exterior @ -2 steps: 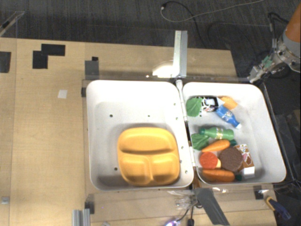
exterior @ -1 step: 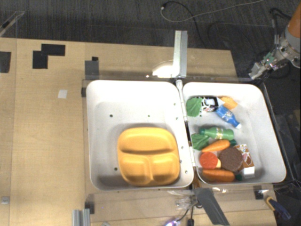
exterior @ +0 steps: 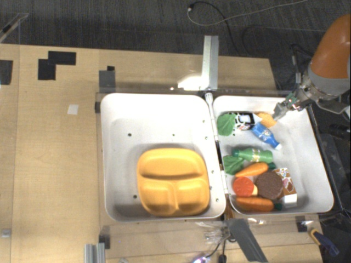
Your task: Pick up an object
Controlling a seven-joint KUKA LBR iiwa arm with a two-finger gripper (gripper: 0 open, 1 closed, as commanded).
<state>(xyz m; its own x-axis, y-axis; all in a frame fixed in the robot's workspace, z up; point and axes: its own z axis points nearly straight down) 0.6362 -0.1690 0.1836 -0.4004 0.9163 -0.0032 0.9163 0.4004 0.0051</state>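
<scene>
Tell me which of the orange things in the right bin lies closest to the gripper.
The small orange piece at the blue bottle's top end, just left of the gripper. The two carrots and the tomato lie farther down the bin.

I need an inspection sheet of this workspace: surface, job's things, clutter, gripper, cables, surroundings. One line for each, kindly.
Surface: light wooden bench bearing a left shallow white bin and a right shallow white bin, side by side.
Job's things: the right bin holds toy food: a blue bottle, a green leafy piece, a green bottle lying down, two orange carrots, a red tomato, a brown round patty.
Clutter: a yellow plastic compartment tray lies in the left bin.
Gripper: two-finger gripper above the right bin's far edge, near a small orange piece; nothing seen between its fingers.
Cables: a white cable on the floor.
Surroundings: dark grey carpet.
</scene>
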